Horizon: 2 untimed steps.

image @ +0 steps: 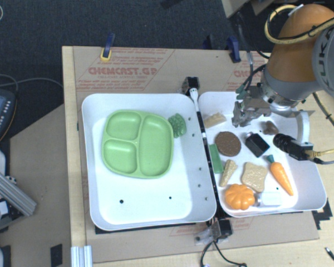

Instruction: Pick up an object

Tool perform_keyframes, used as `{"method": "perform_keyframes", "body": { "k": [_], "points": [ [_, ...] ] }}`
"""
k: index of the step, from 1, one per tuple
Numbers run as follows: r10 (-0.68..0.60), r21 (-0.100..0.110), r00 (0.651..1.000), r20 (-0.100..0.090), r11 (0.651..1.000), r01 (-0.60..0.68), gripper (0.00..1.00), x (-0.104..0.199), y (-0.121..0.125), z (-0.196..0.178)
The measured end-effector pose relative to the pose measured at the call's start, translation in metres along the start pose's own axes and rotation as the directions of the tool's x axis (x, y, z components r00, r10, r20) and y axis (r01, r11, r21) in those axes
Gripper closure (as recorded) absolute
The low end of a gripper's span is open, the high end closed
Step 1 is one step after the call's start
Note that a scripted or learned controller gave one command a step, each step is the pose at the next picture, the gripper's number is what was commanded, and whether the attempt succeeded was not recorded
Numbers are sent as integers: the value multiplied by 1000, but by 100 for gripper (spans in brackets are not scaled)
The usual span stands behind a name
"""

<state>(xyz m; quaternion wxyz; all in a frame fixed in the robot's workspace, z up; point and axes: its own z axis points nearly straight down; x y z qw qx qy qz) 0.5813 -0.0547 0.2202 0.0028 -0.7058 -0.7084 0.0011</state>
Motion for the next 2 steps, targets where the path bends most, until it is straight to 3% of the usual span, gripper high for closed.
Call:
{"method": "perform_keyframes", "body": {
  "k": [2],
  "points": [
    [1,-2,1000,0,1000,-1,100,67,-46,-12]
  ]
}}
